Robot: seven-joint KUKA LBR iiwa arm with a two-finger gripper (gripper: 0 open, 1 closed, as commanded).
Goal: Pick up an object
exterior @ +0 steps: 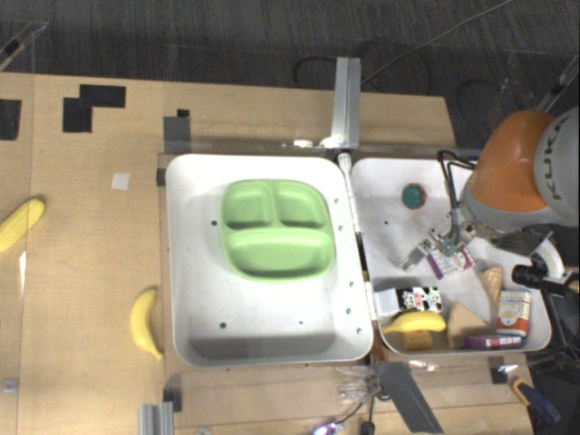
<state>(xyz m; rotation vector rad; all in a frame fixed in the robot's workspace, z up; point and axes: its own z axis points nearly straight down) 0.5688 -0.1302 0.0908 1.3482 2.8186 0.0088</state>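
Nearest the camera, along the front wall of the right bin (390, 179), lies a crowd of small things: a yellow banana-like toy (417, 323) over a brown block, a black-and-white patterned card (419, 297) just behind it at 12 o'clock, a tan wedge (464, 317) at its 3 o'clock, a purple bar (489, 341), and a small red-and-white carton (514, 308) by the right wall. On the bench at far left rest a loose banana (145, 323) and, at its 10 o'clock, a corn cob (20, 223).

The left bin (195, 270) holds a green divided plate (275, 227), flat and centred.

Further back in the right bin, the gripper (433, 247) points down toward 8 o'clock — its tips sit against a small purple-and-white packet (449, 261), though whether they are spread or closed I cannot tell. The arm's orange band (509, 166) rises at 2 o'clock. A dark green round cap (414, 195) — possibly a ball — lies apart at the gripper's 11 o'clock.
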